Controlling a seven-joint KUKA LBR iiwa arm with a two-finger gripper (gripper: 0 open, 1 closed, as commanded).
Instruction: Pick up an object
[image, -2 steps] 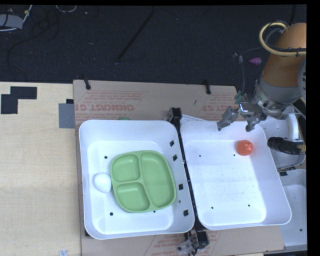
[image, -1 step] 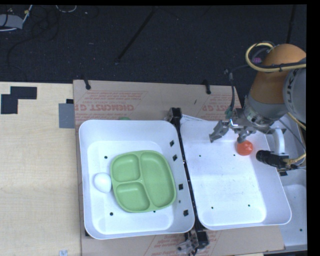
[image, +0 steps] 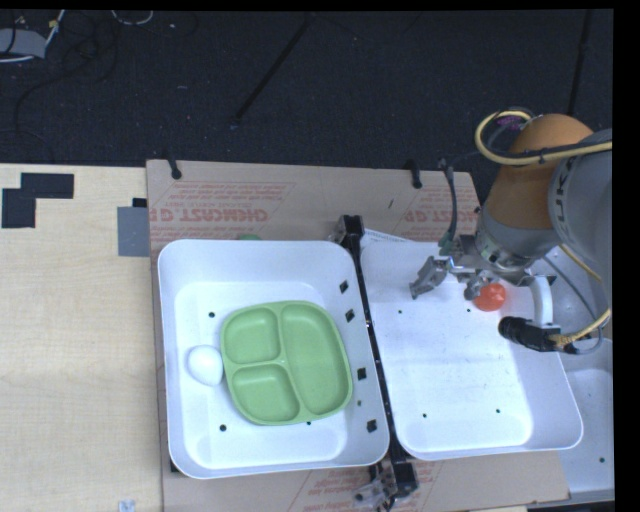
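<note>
Right, my pincer (image: 448, 281) hangs low over the back part of the shallow white plastic bin (image: 480, 405) that lies view-right of the black seam (image: 358, 310) btwn the two bins. It's spread wide w/ nothing gripped. The small orange-red round ball (image: 490, 297), the one pickable thing on this side, sits on that bin's floor just beside the pincer, on the side away from the seam, not within its grasp. Can't tell if it touches.

My grey arm w/ the orange band (image: 540, 170) comes in from further right of the seam.

View-left of the seam is the other shallow white plastic bin (image: 166, 300). In it, close to the seam, lies a light green plastic plate w/ three compartments (image: 285, 360). A white egg-shaped object (image: 205, 365) rests against the plate's edge furthest from the seam.

Both bins sit on brown cardboard w/ red print (image: 260, 205), on the pale wooden bench (image: 70, 330) stretching left of the seam.
</note>
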